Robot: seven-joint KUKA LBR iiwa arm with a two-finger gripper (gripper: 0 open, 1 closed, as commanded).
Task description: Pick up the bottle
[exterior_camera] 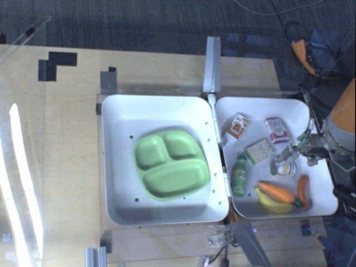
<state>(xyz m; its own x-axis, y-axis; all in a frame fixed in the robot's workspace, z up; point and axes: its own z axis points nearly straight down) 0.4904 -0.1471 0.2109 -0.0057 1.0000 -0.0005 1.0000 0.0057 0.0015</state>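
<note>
The tool (286, 163) hovered low in the right bin (320, 207); whether it was released or clenched could not be told. The green bottle (240, 174) lay well apart, against that bin's left wall, near the carrot (276, 192).

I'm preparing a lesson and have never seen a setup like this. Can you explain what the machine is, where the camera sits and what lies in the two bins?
One camera looks down at a slant on a bench with two white bins. The left bin holds a green divided tray. The right bin holds small items: a green bottle, a carrot on a banana, and some small packets. The robot arm reaches in from the right; its gripper hangs low over the right bin, apart from the bottle. Nothing visible is held.
</note>
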